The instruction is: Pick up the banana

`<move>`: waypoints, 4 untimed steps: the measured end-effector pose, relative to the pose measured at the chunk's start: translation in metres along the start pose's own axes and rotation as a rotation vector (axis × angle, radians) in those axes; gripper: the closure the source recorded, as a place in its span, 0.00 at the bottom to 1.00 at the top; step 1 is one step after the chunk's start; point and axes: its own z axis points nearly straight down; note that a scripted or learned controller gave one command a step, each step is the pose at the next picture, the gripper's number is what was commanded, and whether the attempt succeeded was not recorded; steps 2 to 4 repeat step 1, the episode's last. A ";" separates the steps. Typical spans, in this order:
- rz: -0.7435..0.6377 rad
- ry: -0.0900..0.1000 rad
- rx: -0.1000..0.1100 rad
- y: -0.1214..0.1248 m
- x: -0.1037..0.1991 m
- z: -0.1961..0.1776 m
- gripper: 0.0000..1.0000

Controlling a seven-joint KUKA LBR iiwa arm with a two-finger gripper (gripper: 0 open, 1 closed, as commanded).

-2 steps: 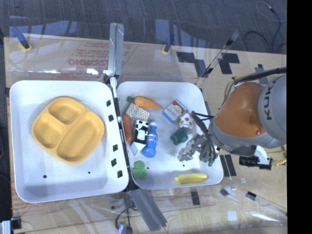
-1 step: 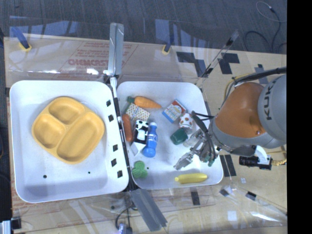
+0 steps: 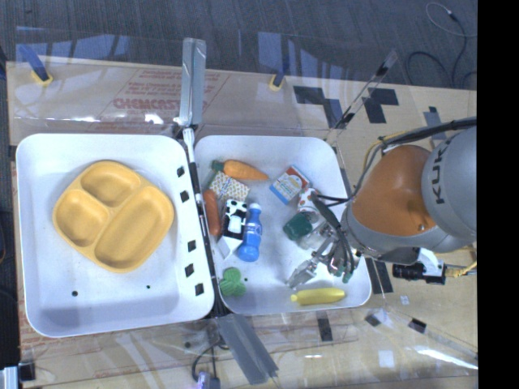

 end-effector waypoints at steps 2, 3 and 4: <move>-0.005 -0.001 -0.001 0.001 -0.001 -0.011 1.00; -0.005 -0.001 -0.001 0.001 -0.001 -0.011 1.00; -0.005 -0.001 -0.001 0.001 -0.001 -0.011 1.00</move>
